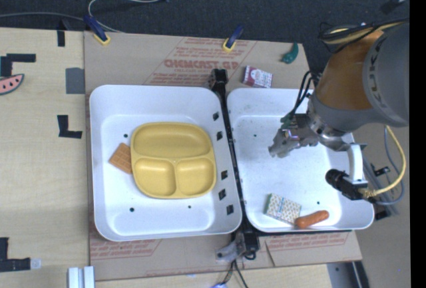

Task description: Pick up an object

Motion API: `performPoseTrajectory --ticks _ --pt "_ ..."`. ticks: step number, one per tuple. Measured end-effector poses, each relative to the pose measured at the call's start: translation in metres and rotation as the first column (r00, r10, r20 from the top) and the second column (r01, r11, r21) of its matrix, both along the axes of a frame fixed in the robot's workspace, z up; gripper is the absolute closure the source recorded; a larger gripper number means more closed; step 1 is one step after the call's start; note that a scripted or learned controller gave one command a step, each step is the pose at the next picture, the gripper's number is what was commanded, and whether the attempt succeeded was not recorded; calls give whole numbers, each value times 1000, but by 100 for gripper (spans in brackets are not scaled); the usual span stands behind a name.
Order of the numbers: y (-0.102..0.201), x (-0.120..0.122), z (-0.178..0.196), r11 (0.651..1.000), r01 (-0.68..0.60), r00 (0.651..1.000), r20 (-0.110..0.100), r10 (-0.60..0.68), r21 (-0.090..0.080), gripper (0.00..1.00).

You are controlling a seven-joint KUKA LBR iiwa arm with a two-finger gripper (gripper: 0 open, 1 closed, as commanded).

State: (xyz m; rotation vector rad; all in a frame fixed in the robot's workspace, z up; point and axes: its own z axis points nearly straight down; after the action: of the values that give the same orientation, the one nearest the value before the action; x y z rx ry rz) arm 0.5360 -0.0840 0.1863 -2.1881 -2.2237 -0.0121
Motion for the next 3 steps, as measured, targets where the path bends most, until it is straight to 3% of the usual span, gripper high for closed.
performPoseTrajectory --ticks 2,3 --pt "2 1 18 1000 -3 1000 -1 3 3 100" --pt "-75 -53 -39 1000 18 1000 8 -17 -22 100"
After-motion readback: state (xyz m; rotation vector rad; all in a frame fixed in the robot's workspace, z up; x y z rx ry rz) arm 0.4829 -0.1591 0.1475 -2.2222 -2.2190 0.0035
